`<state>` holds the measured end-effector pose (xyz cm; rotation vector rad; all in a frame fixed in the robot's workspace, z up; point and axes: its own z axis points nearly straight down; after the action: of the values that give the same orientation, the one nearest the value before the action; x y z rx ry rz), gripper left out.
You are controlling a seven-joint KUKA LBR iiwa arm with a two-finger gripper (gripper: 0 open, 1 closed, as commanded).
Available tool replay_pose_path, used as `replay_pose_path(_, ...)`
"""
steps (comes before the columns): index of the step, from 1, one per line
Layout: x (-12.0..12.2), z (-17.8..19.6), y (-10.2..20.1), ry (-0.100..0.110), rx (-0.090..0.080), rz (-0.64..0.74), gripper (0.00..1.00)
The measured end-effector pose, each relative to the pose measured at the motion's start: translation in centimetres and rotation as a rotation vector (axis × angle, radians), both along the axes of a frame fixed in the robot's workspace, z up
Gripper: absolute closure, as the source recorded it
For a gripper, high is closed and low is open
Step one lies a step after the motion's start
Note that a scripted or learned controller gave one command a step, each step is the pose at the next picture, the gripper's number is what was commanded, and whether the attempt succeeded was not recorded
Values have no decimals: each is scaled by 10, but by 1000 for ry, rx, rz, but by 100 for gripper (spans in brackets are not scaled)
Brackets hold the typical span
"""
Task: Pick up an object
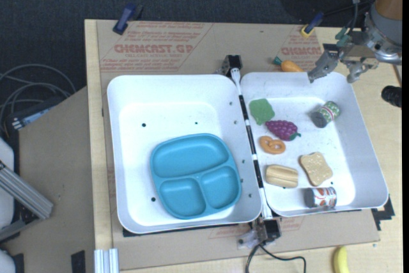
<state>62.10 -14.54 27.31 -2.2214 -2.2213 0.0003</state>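
My hand [337,67]: grey two-finger claw, fingers spread, nothing between them, hovering above far edge of right-side white shallow bin [364,156]. Nothing picked yet. All candidates lie in that bin: green leaf-shaped toy [261,110], purple plastic grape bunch [282,129], small green-labelled can [326,114] on its side, orange pretzel toy [272,145], tan bread roll [281,175], toast slice [316,168], red-labelled can [321,197]. Blue three-compartment plastic tray [195,174] sits in left-side bin. By my judgement, whole task remains: descend, close, lift.

2 white bins [128,99], 1 blue tray [195,174], 2 cans [325,113] — 5 toy foods [282,129]
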Motion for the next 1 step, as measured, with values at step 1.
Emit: replay_pose_path(1,-53,-101,0,4,1,-1,0)
